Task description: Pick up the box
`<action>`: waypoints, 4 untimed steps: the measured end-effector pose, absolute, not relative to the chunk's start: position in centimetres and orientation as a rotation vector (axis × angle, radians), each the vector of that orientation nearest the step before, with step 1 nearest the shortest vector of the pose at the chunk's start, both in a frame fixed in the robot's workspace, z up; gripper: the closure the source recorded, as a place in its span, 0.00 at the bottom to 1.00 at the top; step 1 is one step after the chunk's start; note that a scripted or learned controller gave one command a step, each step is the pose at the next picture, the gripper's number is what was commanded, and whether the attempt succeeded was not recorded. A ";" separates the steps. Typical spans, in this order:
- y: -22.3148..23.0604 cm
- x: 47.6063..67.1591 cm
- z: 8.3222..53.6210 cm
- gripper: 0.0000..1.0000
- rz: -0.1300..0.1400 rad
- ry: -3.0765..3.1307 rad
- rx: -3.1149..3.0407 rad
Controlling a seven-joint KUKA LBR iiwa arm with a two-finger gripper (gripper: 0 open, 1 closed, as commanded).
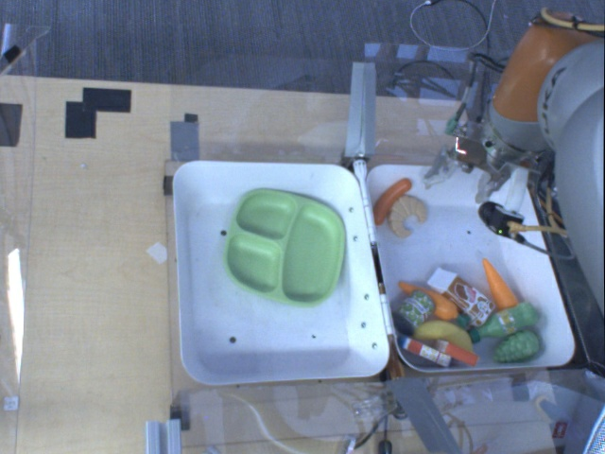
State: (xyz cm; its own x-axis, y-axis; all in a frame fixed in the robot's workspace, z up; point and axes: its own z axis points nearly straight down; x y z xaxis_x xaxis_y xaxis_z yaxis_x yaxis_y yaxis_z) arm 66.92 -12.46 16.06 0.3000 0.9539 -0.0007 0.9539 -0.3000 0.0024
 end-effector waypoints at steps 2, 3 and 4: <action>-13.6 66.0 8.9 0.00 -0.064 1.443 2.821; -17.6 66.7 8.7 0.00 -0.018 1.383 2.831; -17.4 67.2 10.0 1.00 0.006 1.391 2.811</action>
